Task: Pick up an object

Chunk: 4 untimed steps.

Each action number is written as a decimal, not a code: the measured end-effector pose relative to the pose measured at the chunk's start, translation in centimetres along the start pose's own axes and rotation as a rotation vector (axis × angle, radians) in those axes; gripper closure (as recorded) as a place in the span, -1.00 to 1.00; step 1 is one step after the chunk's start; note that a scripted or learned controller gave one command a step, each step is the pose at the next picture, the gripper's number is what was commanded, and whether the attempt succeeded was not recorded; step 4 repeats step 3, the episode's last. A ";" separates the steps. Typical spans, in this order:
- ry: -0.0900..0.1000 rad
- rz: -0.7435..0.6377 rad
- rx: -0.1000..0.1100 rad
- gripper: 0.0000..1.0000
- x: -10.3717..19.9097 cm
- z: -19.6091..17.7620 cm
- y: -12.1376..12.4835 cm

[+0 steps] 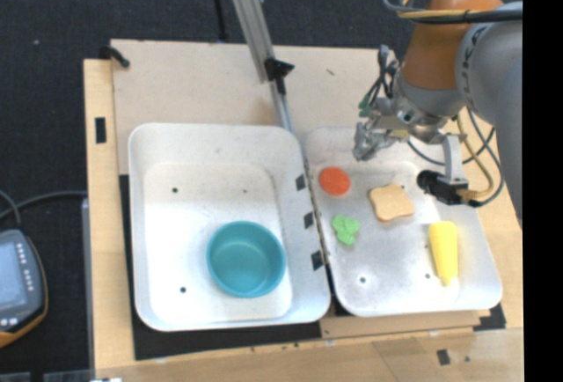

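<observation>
My gripper [365, 145] hangs over the far edge of the right bin [471, 297], its tip above and to the right of a round red-orange object [334, 181]. A tan toast-shaped piece [391, 202] lies in the middle of that bin. A green leafy piece [346, 230] rests near the bin's left wall. A yellow corn-like piece [443, 252] lies at the right side. Nothing shows between the gripper's fingertips.
The left bin [158, 160] holds a teal bowl [246, 259] in its near right part. A slanted metal pole [251, 15] rises behind the bins. Cables loop around the arm's wrist [457, 165] at the right.
</observation>
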<state>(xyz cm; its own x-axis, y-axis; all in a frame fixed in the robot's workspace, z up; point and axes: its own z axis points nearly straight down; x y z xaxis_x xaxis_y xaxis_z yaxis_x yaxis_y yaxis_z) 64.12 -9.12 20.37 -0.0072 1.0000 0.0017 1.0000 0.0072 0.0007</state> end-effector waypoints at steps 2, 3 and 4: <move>-0.001 0.004 0.001 1.00 9.9 -1.2 0.0; 0.001 -0.001 -0.003 1.00 15.2 -2.9 -0.4; 0.001 -0.001 -0.003 1.00 15.2 -2.9 -0.4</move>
